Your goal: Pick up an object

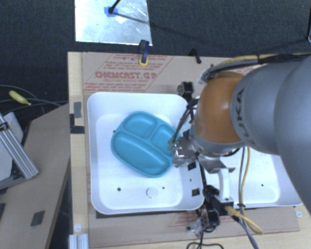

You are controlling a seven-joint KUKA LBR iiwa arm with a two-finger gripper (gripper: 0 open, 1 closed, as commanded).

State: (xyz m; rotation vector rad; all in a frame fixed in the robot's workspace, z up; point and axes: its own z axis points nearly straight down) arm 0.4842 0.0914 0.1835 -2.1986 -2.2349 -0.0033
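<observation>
One blue tray (141, 149) mid-bin, claw (179, 152) (grip state not discernible) at its right edge, bare floor toward the left bin (96, 139) wall.

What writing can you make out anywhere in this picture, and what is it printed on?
"CHEMCAST GP": large red letters on the brown sheet under the white bins.
Smaller red lines above and below it: too blurred to read.
"KUKA": partly visible dark letters on the arm beside its orange band.

Single fixed cam above tabletop (119, 71), looking down at a slant, fairly close. Left bin (101, 154) in full frame; arm (259, 108) enters from right, covering most of right bin (264, 191).
</observation>
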